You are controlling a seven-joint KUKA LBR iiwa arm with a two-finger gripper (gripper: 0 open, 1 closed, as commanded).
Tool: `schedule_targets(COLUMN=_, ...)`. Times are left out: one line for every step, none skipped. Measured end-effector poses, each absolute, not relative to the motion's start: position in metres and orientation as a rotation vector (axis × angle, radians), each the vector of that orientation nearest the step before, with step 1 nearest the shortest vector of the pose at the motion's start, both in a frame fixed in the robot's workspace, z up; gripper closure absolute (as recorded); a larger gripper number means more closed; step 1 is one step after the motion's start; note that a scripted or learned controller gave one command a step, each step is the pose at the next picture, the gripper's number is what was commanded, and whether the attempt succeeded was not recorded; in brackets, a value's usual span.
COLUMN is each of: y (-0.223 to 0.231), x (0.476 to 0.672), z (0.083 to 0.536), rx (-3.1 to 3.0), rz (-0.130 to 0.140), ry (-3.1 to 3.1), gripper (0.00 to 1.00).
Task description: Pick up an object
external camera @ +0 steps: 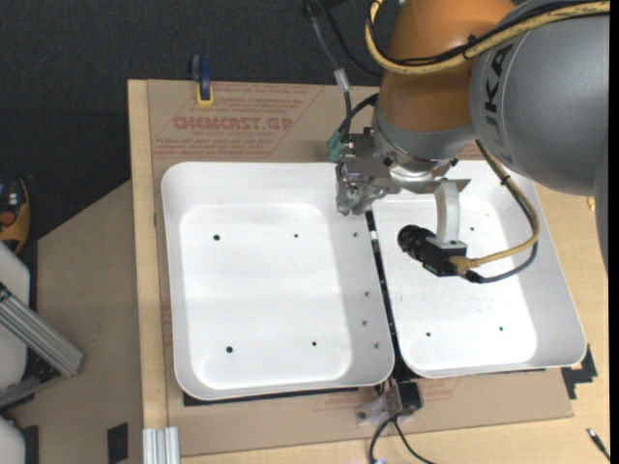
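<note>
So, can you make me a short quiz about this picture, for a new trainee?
1. True or false: the gripper is above the near left corner of the left bin.
2. What colours does the clamp on the far edge of the board have? A) red and white B) blue and yellow C) green and black
3. Fill in: the band above the arm's wrist is ____.

Key
1. False: it is at the far end of the seam between the left bin and the right bin.
2. B
3. orange
</note>
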State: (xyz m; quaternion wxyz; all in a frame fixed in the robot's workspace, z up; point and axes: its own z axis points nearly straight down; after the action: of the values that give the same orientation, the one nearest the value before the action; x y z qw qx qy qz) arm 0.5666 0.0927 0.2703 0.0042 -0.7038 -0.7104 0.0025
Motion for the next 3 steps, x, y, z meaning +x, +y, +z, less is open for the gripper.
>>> schedule_targets(y=0.112, x=0.563, z=0.341, rx=-2.22, rz=-0.011, ry=-2.228, gripper=1.0)
schedule_targets(y=0.104, x=0.544, z=0.363, rx=-2.222, rz=-0.005, ry=-2.224, gripper=1.0)
schedule_targets(y=0.105, x=0.615, z=0.287, rx=-2.222, rz=0.006, ry=-2.219, gripper=1.0)
